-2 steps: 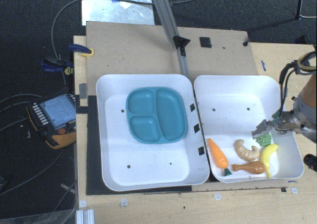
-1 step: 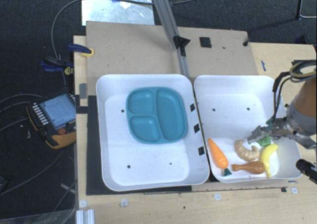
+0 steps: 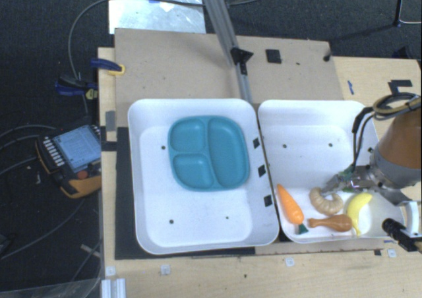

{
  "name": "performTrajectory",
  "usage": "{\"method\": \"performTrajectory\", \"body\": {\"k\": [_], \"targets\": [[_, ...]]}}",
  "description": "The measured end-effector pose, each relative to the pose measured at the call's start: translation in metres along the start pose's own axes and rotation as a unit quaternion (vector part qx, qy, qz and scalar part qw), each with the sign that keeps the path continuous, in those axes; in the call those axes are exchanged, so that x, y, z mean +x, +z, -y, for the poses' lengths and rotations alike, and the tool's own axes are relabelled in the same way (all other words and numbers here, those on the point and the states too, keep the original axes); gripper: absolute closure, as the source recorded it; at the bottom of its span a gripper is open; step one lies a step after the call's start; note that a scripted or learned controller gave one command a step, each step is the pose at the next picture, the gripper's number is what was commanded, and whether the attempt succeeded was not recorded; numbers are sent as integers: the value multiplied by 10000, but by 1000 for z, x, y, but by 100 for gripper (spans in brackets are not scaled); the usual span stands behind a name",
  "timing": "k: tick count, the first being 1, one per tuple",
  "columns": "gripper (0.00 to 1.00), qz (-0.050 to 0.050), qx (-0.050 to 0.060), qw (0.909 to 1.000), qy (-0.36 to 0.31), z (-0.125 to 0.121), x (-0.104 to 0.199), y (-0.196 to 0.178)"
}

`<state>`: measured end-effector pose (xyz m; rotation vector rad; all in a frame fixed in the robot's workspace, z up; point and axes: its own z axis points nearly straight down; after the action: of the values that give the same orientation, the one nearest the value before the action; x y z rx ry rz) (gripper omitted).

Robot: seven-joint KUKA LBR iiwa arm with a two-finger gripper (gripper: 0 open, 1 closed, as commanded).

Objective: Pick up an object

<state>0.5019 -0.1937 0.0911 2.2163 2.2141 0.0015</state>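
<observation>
1. No brand or label can be read; a dark mark like a letter is on the brown bench board (image 3: 198,59) at about 3 o'clock, too blurred to read.
2. The board lies on a dark carpet floor (image 3: 39,39) with black cables. A small device with a grey-blue screen (image 3: 74,148) rests at 9 o'clock.
3. The left white shallow plastic bin (image 3: 198,224) holds a blue plastic plate with three compartments (image 3: 210,153).
4. The right white shallow plastic bin (image 3: 303,125) holds, toward 5 o'clock, an orange plastic carrot (image 3: 289,204), a beige curled toy shrimp (image 3: 327,202), a brown toy drumstick (image 3: 333,224) and a yellow plastic banana (image 3: 358,209), all close together.
5. The grey arm with orange band (image 3: 401,148) comes from 3 o'clock. Its gripper (image 3: 349,181) is just above the shrimp and the banana; open or closed, I cannot tell.
</observation>
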Motion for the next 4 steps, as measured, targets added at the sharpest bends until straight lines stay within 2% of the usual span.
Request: {"method": "performTrajectory", "body": {"k": [1,2,3,4], "targets": [[100,31,-61,10000,7,-3,-2,-15],[100,-16,1,10000,-30,-5,-1,-79],[100,-14,-4,10000,-34,-7,-1,-133],[100,-22,28,10000,-20,-8,-2,-119]]}}
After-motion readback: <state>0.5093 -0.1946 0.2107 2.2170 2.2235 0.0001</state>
